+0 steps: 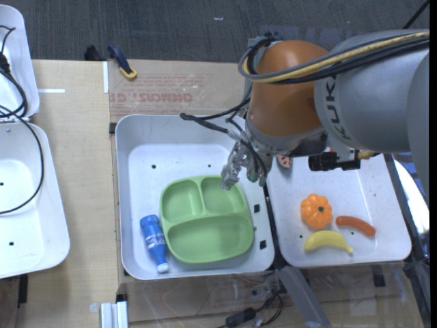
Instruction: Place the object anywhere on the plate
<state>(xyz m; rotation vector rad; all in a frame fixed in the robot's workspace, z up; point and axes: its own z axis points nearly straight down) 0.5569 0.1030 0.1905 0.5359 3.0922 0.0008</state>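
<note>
"Fingers [229, 178] first. How did they stand?"

"Spread a little, as far as I could make out from where I stood, pointing down with nothing between them. The gripper [242, 175] hung over the far right corner of the green plate [205, 244], just above its upper right compartment."

"So nothing on the plate?"

"All three compartments were bare. My guess was that the picking was not yet done."

"Which thing was it after, then?"

"I couldn't say for sure. The blue bottle [153, 241] shared the left bin [123, 183] with the plate. It lay flat, just beside the plate's left edge, its long axis running roughly from far to near, white cap toward the near wall. From the fingers, that meant going clean across the plate, leftward and nearer."

"And the other side?"

"In the right bin [389, 197] sat an orange pumpkin [317, 210], a sausage [355, 225] and a banana [328, 241], close together, all rightward and nearer from the gripper. The pumpkin looked about as near to it as the bottle."

"What would the bottle demand?"

"I reckoned the fingers would need to close across its narrow width, not along its length."
</note>
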